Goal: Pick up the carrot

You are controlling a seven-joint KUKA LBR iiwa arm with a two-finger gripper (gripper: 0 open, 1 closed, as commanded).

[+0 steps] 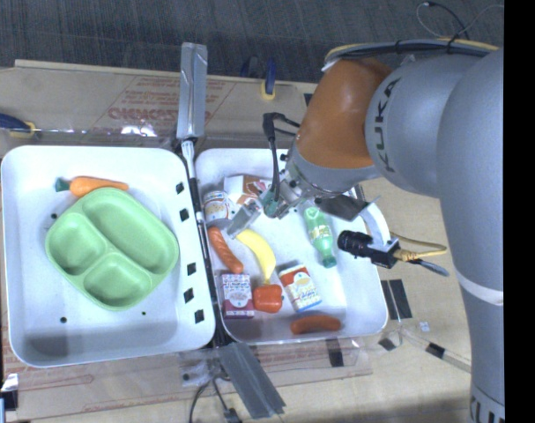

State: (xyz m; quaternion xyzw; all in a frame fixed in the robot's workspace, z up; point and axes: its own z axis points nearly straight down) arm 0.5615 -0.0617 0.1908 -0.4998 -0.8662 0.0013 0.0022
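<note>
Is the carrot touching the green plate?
Touching. In the camera view the carrot lies along the green plate's upper rim in the left bin, with no white gap showing between them.

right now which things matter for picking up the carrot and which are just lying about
For the job:
carrot, in the left bin beside the green tray
gripper, over the right bin

Lying about:
green tray
banana
green bottle
tomato
sausage
</note>
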